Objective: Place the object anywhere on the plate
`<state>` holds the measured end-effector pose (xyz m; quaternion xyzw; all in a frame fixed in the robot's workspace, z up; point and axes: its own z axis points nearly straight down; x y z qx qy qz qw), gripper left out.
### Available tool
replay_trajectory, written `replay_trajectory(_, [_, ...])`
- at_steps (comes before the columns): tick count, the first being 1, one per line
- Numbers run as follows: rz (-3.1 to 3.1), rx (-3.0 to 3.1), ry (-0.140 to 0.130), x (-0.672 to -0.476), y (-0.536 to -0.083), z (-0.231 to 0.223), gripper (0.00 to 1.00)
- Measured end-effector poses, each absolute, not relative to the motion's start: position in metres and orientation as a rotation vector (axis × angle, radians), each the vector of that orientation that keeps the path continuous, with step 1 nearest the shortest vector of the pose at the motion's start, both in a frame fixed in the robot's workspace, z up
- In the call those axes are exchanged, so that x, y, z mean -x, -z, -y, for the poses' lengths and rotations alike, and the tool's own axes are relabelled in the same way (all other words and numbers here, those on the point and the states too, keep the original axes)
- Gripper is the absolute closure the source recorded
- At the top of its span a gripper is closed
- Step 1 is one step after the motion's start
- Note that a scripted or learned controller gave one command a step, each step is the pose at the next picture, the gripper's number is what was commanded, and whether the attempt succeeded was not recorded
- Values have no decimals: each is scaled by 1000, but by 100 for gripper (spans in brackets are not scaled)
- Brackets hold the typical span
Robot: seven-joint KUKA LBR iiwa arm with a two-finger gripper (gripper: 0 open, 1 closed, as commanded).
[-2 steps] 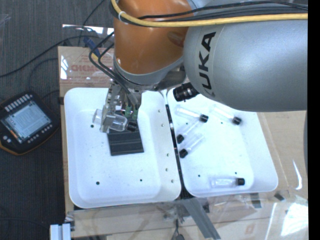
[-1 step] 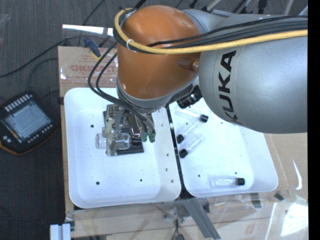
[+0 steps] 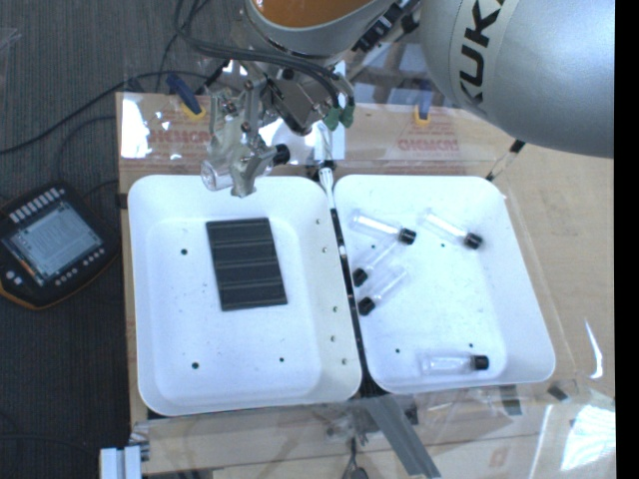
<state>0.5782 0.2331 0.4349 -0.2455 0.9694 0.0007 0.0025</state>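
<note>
Capped vials [image 3: 451, 363] are lying light, slick, fragile — take mid-tube; gripper [image 3: 236, 173] is hovering above plate [image 3: 246, 263], state unclear.

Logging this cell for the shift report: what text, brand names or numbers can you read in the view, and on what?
"KU": large black letters on the grey arm, cut off by the frame's top edge.
Reddish print on the clear sheet behind the bins: too blurred to read.
Screen of the handheld pendant: too small to read.
</note>
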Motion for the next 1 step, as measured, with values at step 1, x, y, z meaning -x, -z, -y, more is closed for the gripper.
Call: replay_trajectory(1, [-2877,1251,-3,-621,-434,-234,100])
